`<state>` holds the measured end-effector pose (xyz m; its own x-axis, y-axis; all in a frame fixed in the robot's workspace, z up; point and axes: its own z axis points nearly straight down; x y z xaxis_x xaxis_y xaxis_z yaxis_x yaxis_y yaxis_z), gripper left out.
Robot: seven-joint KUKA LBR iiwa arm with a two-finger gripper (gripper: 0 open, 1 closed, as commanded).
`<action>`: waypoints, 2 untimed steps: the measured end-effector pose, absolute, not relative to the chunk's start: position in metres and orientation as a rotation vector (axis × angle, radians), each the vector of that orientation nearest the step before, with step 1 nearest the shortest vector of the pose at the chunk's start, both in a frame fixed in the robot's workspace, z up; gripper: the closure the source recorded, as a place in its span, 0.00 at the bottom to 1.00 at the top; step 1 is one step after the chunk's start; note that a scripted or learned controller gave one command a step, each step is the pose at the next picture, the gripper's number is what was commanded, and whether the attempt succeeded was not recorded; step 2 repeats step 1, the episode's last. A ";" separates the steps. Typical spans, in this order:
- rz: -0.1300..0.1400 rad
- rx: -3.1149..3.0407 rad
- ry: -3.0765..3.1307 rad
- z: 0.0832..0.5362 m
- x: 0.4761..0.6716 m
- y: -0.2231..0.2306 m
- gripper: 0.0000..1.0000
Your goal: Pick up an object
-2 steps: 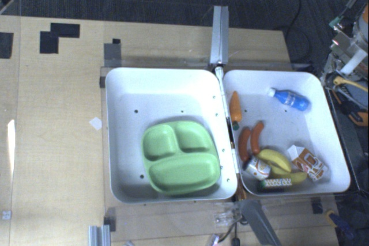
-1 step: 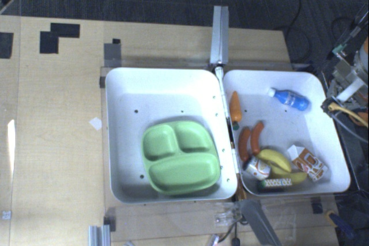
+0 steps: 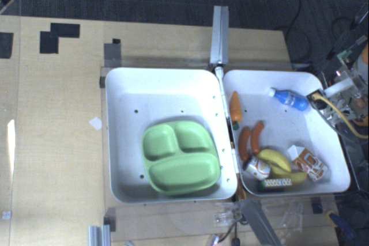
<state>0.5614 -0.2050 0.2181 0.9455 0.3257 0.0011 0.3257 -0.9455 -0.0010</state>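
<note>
pale grey arm (image 3: 346,88) hardware (yellow cable looped) with orange trace.

Left bin (image 3: 124,124): one green divided plate (image 3: 181,155), three compartments, lying toward the near right corner.

Right bin (image 3: 340,173): blue bottle (image 3: 290,99) with white cap near the far right corner; orange carrot (image 3: 235,108) along the left wall; two reddish sausages (image 3: 251,140) side by side near the middle; yellow banana (image 3: 278,163) toward the near edge, touching a small can (image 3: 257,168); orange-and-white carton (image 3: 309,162) just right of the banana.

Arm (image 3: 349,92): at the right bin's far right edge; jaws indistinct.

Surface (image 3: 52,141): pale wood.
</note>
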 end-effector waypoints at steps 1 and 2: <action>-0.003 -3.125 -0.324 0.255 0.515 -0.206 1.00; -0.003 -3.125 -0.324 0.255 0.515 -0.206 1.00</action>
